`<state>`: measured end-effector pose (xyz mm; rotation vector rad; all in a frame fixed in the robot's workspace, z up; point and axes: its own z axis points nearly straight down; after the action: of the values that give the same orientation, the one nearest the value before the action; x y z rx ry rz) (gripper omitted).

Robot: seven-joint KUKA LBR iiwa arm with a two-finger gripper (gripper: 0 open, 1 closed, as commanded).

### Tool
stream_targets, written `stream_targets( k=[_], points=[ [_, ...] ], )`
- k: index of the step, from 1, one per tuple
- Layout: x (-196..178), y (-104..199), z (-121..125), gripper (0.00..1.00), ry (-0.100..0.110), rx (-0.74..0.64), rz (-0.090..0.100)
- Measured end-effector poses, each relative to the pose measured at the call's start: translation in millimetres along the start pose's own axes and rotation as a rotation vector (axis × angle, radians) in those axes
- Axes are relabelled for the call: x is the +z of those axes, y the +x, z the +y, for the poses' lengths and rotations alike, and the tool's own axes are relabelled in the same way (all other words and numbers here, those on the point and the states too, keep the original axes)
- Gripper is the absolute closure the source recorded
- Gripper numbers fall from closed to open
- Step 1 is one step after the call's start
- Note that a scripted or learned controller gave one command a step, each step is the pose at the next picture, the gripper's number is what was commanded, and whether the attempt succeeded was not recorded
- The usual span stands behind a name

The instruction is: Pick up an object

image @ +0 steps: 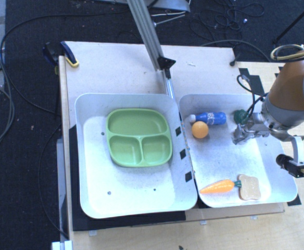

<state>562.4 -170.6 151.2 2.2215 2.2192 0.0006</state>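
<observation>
Claw [240, 135] low in right bin [277, 163], grip state unclear. Green thing [239, 115] just beside; risk: nudges it away, grabs nothing.

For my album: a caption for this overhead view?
Gripper over right bin with carrot, orange ball, blue bottle.

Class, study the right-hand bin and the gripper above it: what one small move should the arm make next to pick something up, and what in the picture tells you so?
Probably shift the gripper left toward the orange ball, then descend. The ball and the blue bottle are the nearest items, lying apart from the carrot and the toast slice at the near edge.
</observation>
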Motion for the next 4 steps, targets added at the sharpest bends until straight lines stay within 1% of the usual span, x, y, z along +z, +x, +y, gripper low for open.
stream_targets(
  k=[1, 2, 3, 4],
  points=[
    [-42.6, 3.1, -6.1, 1.0, 0.001, -0.003, 0.0],
    [-81.2, 3.2, -5.5, 1.0, 0.0, -0.003, 0.0],
    [-89.2, 49.2, -18.7, 1.0, 0.002, -0.005, 0.002],
    [-94.5, 106.6, -28.0, 1.0, 0.002, -0.004, 0.001]
  ],
)
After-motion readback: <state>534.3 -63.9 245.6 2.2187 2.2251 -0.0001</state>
